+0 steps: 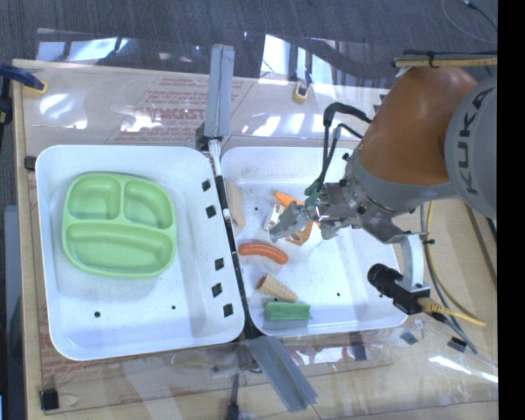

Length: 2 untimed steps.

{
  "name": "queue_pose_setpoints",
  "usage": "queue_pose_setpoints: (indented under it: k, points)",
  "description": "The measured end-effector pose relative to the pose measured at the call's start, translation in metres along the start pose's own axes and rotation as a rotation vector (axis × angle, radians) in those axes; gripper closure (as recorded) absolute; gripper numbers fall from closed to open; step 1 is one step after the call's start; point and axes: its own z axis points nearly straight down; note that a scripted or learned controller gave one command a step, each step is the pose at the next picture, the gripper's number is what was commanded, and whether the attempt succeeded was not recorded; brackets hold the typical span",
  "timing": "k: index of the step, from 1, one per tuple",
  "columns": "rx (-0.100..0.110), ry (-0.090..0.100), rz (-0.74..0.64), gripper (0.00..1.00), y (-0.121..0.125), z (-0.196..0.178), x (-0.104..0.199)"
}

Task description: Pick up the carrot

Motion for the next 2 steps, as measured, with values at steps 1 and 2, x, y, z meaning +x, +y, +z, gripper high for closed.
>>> queue_pose_setpoints:
  k: [1, 2]
  points:
    - [0.002, 0.0, -0.097, 0.0, 0.057, 0.105, -0.046]
    - [0.0, -0.001, -0.086, 0.0, 0.12, 0.139, -0.086]
